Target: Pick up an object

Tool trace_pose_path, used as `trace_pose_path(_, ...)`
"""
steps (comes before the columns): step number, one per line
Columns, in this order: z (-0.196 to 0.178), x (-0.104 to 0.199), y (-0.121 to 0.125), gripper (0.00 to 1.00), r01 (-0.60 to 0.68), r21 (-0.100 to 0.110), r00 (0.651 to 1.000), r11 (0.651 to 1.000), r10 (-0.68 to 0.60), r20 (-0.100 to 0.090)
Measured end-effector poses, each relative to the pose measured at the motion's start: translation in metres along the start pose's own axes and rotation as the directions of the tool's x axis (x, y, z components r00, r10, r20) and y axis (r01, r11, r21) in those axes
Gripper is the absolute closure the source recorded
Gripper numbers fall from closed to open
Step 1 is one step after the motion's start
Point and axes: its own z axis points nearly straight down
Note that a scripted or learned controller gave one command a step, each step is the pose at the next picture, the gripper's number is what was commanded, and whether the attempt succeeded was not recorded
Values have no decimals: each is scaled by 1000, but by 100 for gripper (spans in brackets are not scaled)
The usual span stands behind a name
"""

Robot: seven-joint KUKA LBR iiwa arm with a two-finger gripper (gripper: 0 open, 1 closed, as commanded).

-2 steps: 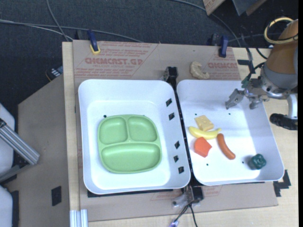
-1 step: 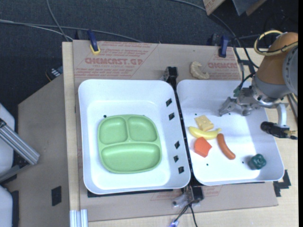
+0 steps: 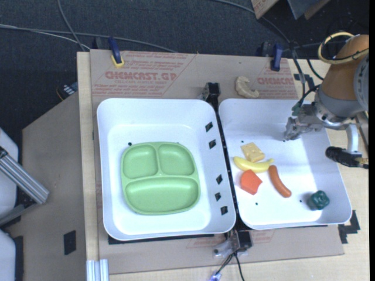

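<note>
1. The table (image 3: 146, 75) is carrying two white bins side by side; the left bin (image 3: 111, 157) is holding a green divided plate (image 3: 159, 177).
2. The right bin (image 3: 275, 119) is holding the pickable things: a cheese wedge (image 3: 253, 151), banana (image 3: 253, 165), red piece (image 3: 251, 182), sausage (image 3: 279, 181) and a dark green lump (image 3: 319, 200).
3. The tool (image 3: 293, 127) is hovering over the bin's upper right, apart from everything; I cannot tell how wide it is standing, and nothing is showing in it.
4. Risk, judging from here: the cheese, banana and red piece are crowding together, so a descent there could be nudging neighbours away or pinching two.
</note>
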Motion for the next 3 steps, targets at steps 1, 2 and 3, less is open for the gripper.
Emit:
trace_pose_path(1,-50,-5,-7,100,-2,-4,1000,1000,2,2)
trace_pose_path(2,-116,-7,-5,100,0,-7,1000,1000,0,3)
trace_pose_path(3,-183,-8,-2,100,0,-8,1000,1000,0,3)
